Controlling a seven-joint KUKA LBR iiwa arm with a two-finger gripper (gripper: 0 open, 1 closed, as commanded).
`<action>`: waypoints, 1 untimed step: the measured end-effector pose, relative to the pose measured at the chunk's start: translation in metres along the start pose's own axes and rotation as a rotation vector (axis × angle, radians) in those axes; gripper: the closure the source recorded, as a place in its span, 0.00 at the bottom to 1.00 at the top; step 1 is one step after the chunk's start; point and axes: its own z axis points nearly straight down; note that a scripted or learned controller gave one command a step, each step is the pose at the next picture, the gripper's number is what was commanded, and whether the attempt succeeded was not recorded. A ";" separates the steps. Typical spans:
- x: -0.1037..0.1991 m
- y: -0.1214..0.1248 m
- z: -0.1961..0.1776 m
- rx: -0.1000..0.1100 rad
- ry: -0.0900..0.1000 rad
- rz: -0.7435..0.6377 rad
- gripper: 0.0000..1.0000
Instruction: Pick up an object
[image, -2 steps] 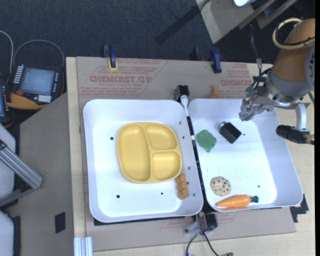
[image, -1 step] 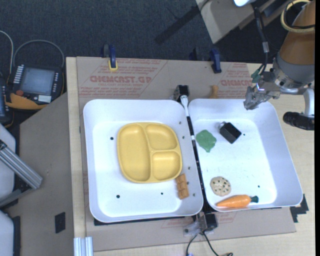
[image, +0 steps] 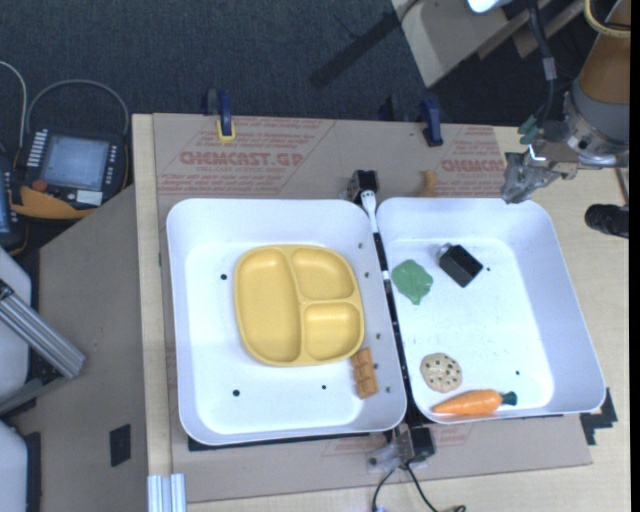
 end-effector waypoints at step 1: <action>0.056 0.005 0.018 0.010 0.004 -0.005 1.00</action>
